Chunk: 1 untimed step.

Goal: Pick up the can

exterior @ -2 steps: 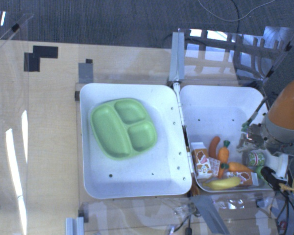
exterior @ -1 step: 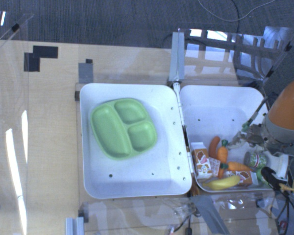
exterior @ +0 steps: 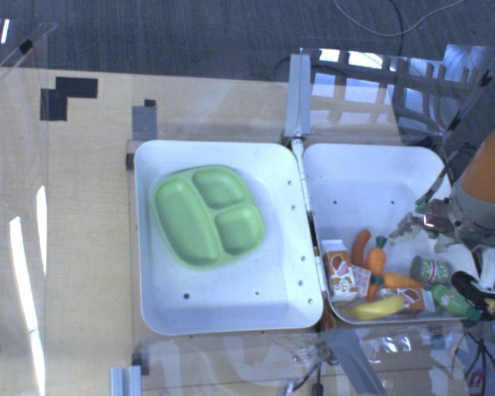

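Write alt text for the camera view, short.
The arm's gripper hovers in the right bin above a lying can, amid a carrot, banana and carton. The left bin holds a green divided tray.

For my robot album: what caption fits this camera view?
Green divided plate in left bin; can among toy food in right bin.

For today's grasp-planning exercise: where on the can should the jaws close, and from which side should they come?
Probably across the can's round body, coming from above. It lies on its side in the right bin, green bottle just below, arm above-right. Closing across its curved sides, ends left free, looks safest.
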Each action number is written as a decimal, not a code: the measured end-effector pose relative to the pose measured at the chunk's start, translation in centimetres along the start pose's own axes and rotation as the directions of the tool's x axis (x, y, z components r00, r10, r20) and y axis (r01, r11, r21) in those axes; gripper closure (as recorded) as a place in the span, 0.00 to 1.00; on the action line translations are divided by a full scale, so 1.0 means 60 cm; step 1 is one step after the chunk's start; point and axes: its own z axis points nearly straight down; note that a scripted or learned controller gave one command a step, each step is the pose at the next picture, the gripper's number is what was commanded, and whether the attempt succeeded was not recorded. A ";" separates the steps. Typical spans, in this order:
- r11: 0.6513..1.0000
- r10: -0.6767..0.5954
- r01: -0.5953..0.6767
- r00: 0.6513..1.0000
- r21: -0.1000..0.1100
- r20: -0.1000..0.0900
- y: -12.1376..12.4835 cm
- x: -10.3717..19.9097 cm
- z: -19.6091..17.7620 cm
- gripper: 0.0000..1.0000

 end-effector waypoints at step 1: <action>1.000 -0.024 0.024 1.000 -0.013 0.001 -0.054 -0.017 0.044 0.00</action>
